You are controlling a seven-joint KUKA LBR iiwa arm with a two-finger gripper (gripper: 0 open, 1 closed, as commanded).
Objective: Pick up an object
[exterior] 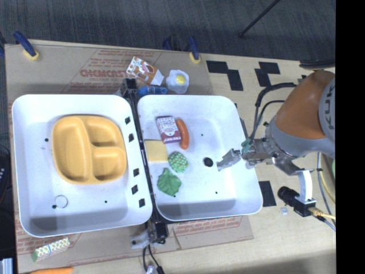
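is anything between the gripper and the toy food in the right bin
Nothing visible does. The gripper is over the right bin, and bare white floor lies between it and the green ball; a small dark spot lies there.

Light on my bench is even & fairly bright, from overhead, no hard glare. White bins (34, 153) look a bit washed out, w/ soft grey shade pooled along their near walls, 6 o'clock. Floor at 12 o'clock goes dim. Pic is low-res, slightly soft; small items blur, edges approx straight.
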